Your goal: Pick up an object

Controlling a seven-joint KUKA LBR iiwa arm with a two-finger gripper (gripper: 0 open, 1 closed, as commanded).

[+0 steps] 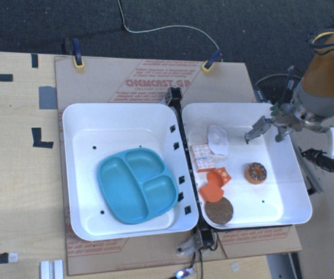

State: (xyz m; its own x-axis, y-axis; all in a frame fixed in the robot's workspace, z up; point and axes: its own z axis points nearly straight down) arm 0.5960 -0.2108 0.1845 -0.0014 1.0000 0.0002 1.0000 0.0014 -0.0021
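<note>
In the right bin (283,211), nearest the camera, a dark brown round cookie-like disc (219,211) lies by the near wall, with an orange piece (215,185) touching its far side. Right of these, apart, sits a sprinkled doughnut (256,172). The left bin (77,156) holds a blue divided tray (138,185). Farther back lie a red-printed packet (202,157) and a white crumpled item (217,139). The gripper (267,131) hangs over the far right part, fingers spread apart, holding nothing.
</note>
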